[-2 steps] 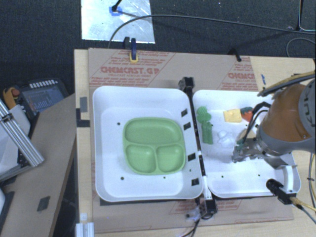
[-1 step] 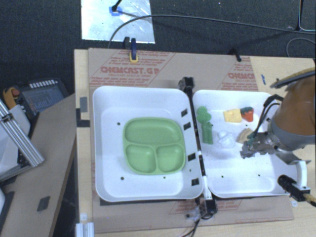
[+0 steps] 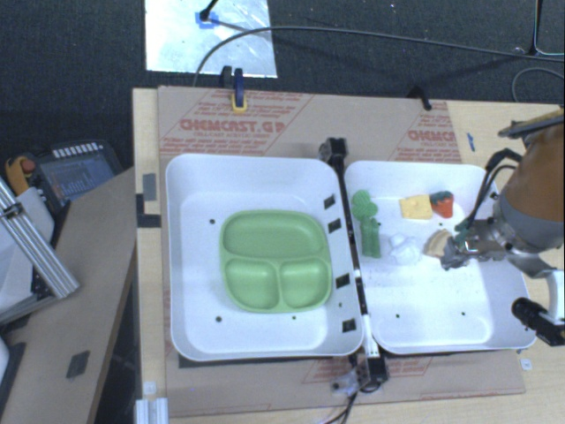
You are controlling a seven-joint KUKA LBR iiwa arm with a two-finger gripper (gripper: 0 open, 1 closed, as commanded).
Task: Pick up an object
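Left bin (image 3: 190, 237): holds a green divided plate (image 3: 274, 261), three compartments, lying flat near the bin's middle, nothing on it. Black clips along the seam between the two bins. Right bin (image 3: 424, 321): green toy (image 3: 365, 223) just inside the left wall, lying lengthwise along it, bushy top toward the far edge. Just right of it, a small clear or white lump (image 3: 404, 251), hard to make out against the white floor. Farther back, a yellow block (image 3: 415, 207) touching or nearly touching a red-orange piece (image 3: 443, 203) on its right. Below those, a tan scrap (image 3: 434, 245) right at the gripper tip. Gripper (image 3: 455, 252) low over the right bin, reaching in from the right, tip just beside the tan scrap and near the clear lump. Fingers too small and blurred: cannot tell whether open, closed or gripping anything. Grey arm with orange band (image 3: 538, 184) behind it at the right edge. Near half of the right bin bare. Cardboard sheet (image 3: 265, 126) under both bins, printed lettering toward the back.
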